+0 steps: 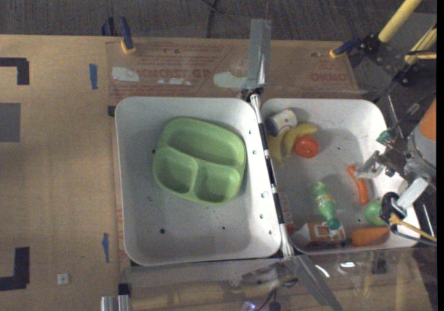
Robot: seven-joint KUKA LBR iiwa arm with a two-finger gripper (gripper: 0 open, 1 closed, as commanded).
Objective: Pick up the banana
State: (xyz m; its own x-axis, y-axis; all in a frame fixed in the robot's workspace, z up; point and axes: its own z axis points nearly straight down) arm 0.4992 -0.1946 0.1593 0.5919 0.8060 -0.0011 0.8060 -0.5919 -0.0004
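The curved yellow toy banana [290, 140] lies in the right-hand shallow white bin [361, 112], near its upper left corner, close to the wall dividing the two bins. A small white cylindrical cup [282, 121] sits just above it, touching or nearly so; a round red-orange ball-like object [306, 146] rests against its lower right side. The two-finger gripper [395, 188] sits at the bin's right edge, well apart from the banana; whether it is spread or closed cannot be determined.

Assessment: the banana is likely light, stiff and smooth-skinned, hence somewhat slippery. The exposed middle of the curve, taken across its narrow width, appears the best hold. The crowding neighbours risk fouling the approach.
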